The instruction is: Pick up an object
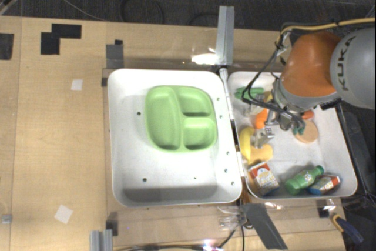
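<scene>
From the camera view you are looking down on a wooden desk (53,144) that carries two shallow white bins side by side. The left bin (126,179) holds a green divided tray (179,116), lying flat near the bin's middle, its three compartments facing up.

The right bin (338,156) holds the loose things. You can see a yellow toy (254,149) against the bin's left wall, with a small red and white carton (262,177) just below it near the front corner. Beside the carton, along the front wall, lies a green bottle (302,179), and touching its right end is a blue and red item (326,184). A round tan disc (306,133) lies further back, towards the bin's middle. An orange piece (261,118) and a green piece (249,93) show near the back left, partly hidden by cables.

The arm (346,70) reaches in from the right, its orange band over the back of the right bin. The gripper (269,129) hangs low between the orange piece and the yellow toy, just above the toy. You cannot tell whether its fingers are open or closed; cables and the wrist blur that part, and nothing can be made out between them.
</scene>
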